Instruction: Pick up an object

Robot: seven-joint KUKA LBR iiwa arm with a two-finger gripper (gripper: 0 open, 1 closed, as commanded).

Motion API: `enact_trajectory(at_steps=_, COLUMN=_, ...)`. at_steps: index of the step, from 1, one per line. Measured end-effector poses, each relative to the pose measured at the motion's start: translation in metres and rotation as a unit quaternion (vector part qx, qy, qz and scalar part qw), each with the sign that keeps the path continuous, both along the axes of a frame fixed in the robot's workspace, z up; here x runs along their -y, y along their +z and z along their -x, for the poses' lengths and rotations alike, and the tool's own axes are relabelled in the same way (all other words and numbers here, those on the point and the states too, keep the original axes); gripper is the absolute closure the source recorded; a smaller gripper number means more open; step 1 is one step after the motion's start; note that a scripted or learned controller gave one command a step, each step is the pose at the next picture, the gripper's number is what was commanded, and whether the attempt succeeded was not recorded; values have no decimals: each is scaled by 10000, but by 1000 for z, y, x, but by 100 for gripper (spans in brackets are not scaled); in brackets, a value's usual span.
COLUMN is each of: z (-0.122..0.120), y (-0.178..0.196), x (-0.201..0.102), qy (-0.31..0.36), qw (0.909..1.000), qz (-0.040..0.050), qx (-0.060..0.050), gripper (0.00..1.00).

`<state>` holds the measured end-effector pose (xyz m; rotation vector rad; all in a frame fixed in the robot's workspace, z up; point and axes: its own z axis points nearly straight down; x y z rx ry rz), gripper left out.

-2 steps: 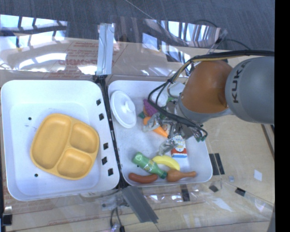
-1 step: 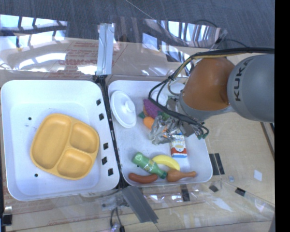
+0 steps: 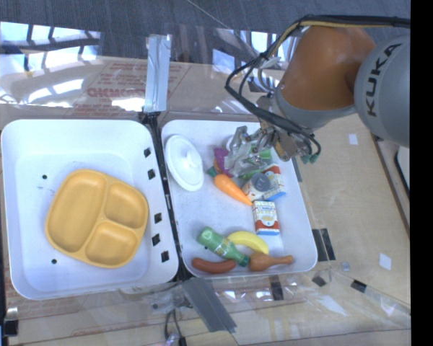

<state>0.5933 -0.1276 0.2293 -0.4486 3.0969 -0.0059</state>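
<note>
So the gripper (image 3: pixel 239 148) is down in the right bin (image 3: pixel 297 225), at its far end, right over a jumble of small toys, and honestly I can't tell how it's set from here, it's all shiny metal mixed in with the clutter. Right under and beside it there's a purple piece (image 3: pixel 221 157) and something green (image 3: pixel 249 173), with an orange carrot (image 3: pixel 231 187) just on the near-left side of that pile. A little round grey thing (image 3: pixel 260 184) sits to the right of the carrot, and nearer still is a small carton (image 3: pixel 265 218). A white lid-looking disc (image 3: pixel 183 161) lies to the left of the gripper, close to the bin's left wall. Along the near edge there's a green bottle (image 3: pixel 220 244), a yellow banana (image 3: pixel 248 242), a sausage (image 3: pixel 213 266) and a chicken drumstick (image 3: pixel 270 262), all bunched together. The left bin (image 3: pixel 29 143) has a yellow divided plate (image 3: pixel 96 217) sitting in it. The arm (image 3: pixel 346 63) comes in from the far right, orange band and all.
</note>
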Motion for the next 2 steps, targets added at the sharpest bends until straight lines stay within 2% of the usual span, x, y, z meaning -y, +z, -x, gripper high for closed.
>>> enact_trajectory(at_steps=1, z=2, y=-5, x=1, qy=-10, qw=10000, qz=-6, qx=-45, gripper=0)
enact_trajectory(at_steps=2, z=10, y=-86, x=11, qy=-489, qw=9988, qz=-19, qx=-87, gripper=0)
